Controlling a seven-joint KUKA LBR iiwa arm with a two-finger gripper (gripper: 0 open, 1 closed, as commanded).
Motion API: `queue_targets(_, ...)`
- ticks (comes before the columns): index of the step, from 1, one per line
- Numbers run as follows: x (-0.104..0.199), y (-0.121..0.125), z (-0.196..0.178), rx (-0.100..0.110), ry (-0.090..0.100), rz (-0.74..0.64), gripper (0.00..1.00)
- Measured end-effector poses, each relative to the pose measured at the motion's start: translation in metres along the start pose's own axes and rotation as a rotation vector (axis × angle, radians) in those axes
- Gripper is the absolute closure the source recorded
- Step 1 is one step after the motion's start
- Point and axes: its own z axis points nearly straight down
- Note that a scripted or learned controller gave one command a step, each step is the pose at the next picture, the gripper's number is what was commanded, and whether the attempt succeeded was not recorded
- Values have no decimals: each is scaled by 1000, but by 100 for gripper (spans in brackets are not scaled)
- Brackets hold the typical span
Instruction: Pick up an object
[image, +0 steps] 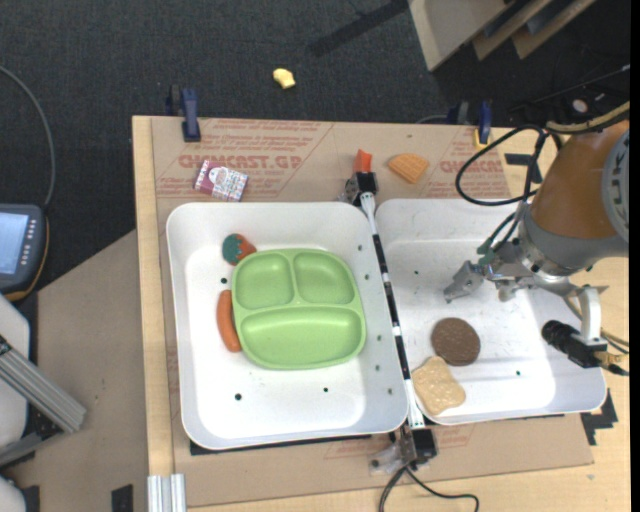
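Observation:
In the right bin (430, 235) a round brown cookie-like disc (456, 341) lies near the front, and a tan cracker-like piece (438, 386) rests at the front left corner, partly on the rim. My gripper (480, 279) hangs over the right bin's middle, up and right of the brown disc, with nothing seen between its fingers. In the left bin (200, 330) sits a green divided plate (297, 308), with an orange sausage-shaped toy (228, 321) along its left side and a small green-and-orange toy (238, 248) at its upper left corner.
On the bench behind the bins lie a tan bread-like piece (407, 167), a small orange item (362, 160) and a printed packet (220, 180). A yellow scrap (284, 77) lies on the dark floor. Black cables (500, 150) loop near the arm.

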Motion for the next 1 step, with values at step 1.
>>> queue_targets(1, 34, -44, 50, -5, -3, 6, 0)
